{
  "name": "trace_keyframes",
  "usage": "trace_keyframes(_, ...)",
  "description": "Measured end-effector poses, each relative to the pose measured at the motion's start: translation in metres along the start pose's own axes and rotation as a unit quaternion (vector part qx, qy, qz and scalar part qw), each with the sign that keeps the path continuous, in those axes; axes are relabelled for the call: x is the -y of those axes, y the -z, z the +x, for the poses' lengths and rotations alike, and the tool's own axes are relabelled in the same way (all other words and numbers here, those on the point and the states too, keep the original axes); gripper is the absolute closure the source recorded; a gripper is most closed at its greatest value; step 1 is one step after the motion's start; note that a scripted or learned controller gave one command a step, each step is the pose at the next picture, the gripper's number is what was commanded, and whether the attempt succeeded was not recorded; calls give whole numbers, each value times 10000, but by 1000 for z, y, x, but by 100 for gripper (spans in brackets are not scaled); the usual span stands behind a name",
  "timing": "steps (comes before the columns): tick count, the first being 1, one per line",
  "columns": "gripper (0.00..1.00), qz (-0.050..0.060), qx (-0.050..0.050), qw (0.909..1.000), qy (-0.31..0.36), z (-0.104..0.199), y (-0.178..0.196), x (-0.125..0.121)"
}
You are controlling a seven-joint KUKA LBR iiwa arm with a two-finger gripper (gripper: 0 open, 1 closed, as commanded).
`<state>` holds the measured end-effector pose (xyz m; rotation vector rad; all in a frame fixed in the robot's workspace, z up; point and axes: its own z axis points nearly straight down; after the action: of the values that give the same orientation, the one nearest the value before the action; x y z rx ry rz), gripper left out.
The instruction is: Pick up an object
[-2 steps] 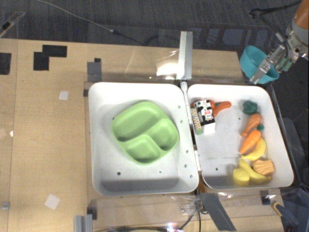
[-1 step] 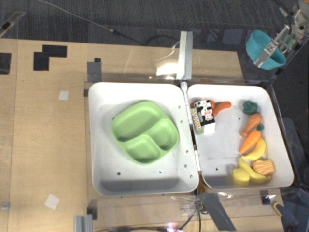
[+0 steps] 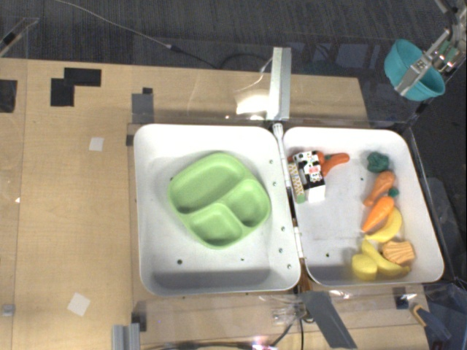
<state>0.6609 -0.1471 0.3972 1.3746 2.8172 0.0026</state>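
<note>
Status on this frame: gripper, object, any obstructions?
Gripper at upper right, outside the bins, shut on teal cup. Cup lifted off the bench. Toy food in the right bin; green tray in the left. Nothing in the way.

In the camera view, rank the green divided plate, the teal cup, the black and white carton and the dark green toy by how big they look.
Largest to smallest:
1. green divided plate
2. teal cup, which the gripper holds above the bench, so nearness to the camera may inflate it
3. black and white carton
4. dark green toy
</note>
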Motion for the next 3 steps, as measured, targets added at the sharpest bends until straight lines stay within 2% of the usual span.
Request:
trace_keyframes(1, 100, -17, 29, 10000, 43, 1, 12, -2)
trace_keyframes(2, 100, -1, -1, 9991, -421, -7, 33, -4)
trace_keyframes(3, 100, 29, -22, 9984, -569, -47, -53, 28)
